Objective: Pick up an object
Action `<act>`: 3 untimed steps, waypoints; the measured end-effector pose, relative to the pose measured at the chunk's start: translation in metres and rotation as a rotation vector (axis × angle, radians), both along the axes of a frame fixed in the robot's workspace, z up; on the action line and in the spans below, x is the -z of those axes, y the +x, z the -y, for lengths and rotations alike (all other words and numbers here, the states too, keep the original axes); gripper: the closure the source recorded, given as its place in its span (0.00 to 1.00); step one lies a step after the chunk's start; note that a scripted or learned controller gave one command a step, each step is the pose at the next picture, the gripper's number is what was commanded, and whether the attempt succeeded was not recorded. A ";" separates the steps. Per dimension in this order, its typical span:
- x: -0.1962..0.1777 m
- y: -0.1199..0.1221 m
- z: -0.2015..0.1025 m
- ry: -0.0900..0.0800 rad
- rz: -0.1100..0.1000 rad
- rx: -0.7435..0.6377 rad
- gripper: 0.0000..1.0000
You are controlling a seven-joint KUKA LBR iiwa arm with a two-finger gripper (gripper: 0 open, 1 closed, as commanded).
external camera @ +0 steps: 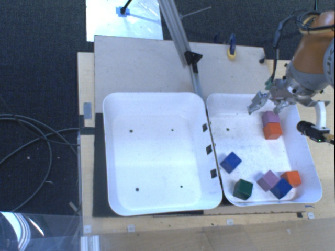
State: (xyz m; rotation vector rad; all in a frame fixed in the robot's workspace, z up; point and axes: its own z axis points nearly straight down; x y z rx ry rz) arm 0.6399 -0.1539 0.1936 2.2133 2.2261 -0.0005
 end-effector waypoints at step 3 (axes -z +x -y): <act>-0.088 -0.035 0.032 -0.001 0.005 0.001 1.00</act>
